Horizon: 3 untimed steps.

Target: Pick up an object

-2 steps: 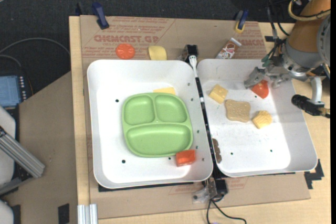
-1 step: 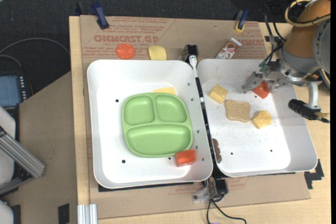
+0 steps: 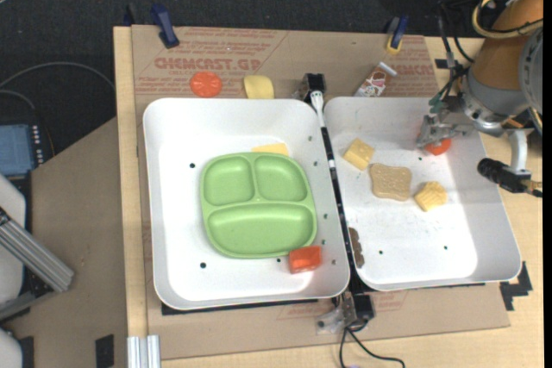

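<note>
Red object (image 3: 438,147) sits at the far edge of the right bin (image 3: 483,258), right under the pincer (image 3: 434,136); looks like a small tomato-coloured piece, but the fingers hide most of it. Pincer is down at that spot, touching or nearly touching it. Can't tell if the fingers are apart or together, or whether they have it clamped.

Also in the right bin: a yellow block (image 3: 359,154) near the left wall, a tan toast slice (image 3: 391,182) mid-bin, a yellow chunk (image 3: 431,196) just beside the toast.

Left bin (image 3: 164,185) holds a green divided plate (image 3: 257,206), a pale yellow piece (image 3: 271,149) touching its far rim, and an orange-red block (image 3: 304,259) at its near rim.

On the desk (image 3: 138,142) behind the bins: an orange disc (image 3: 206,84) and a yellow piece (image 3: 258,87).
</note>
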Tool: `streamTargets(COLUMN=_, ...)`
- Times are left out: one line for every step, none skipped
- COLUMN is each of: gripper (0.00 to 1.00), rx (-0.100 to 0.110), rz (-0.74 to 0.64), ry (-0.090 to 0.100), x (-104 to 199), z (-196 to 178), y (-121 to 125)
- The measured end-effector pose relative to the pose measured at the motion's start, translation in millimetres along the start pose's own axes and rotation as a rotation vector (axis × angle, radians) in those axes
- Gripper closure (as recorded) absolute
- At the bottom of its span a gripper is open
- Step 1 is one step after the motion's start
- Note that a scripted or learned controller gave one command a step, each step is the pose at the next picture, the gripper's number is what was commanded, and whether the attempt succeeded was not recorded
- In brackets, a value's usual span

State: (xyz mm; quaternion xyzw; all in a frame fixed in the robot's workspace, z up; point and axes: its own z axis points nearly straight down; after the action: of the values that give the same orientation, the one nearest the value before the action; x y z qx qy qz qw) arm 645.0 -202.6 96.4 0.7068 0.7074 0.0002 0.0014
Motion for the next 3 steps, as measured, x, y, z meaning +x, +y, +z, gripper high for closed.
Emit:
streamTargets(gripper=0.0, rx=0.001, rz=0.0, ry=0.0, x=0, z=1, y=0)
streamTargets(gripper=1.0, rx=-0.003, rz=0.0, ry=-0.002, x=0, z=-11, y=1)
streamTargets(gripper=1.0, rx=0.003, rz=0.0, ry=0.004, x=42, z=-69, y=-61)
